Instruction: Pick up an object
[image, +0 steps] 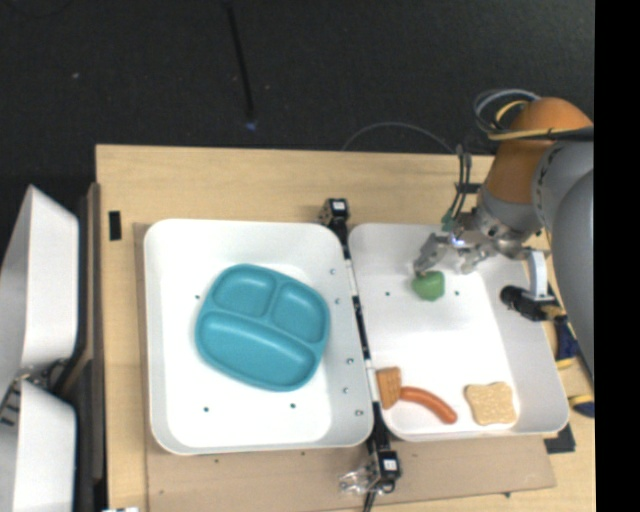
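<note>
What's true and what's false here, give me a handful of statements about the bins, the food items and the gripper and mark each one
1. The blue divided plate lies in the left bin. True.
2. The green object lies in the left bin. False: it lies in the right bin, toward its far side.
3. The gripper is over the right bin, close to the green object. True.
4. The slice of toast lies on the blue plate. False: it lies on the right bin's floor, near its front edge.
5. The sausage lies to the left of the toast. True.
</note>
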